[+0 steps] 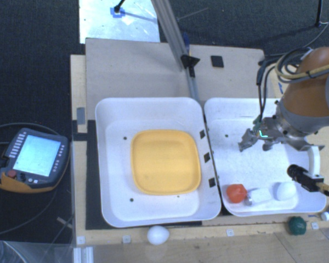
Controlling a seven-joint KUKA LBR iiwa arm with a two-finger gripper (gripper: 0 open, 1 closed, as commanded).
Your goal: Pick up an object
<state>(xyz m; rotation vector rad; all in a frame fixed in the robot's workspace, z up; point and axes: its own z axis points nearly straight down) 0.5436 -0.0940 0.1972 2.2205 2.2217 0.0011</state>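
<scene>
The right bin [230,119] holds a red lump [236,193] near its front edge. A small white piece [258,196] lies beside the lump, and a white rounded object [285,190] sits further right. My gripper [256,143] hangs over the middle of this bin, above and behind those objects and apart from them. Its fingers stand open, with nothing between them. The left bin [112,147] holds a square yellow plate [166,161] lying flat at its centre.
A white egg-shaped object [158,235] lies on the bench in front of the left bin. A dark green ball [297,225] sits in front of the right bin. A teach pendant [30,159] rests at far left. A slanted metal pole [172,26] rises behind the bins.
</scene>
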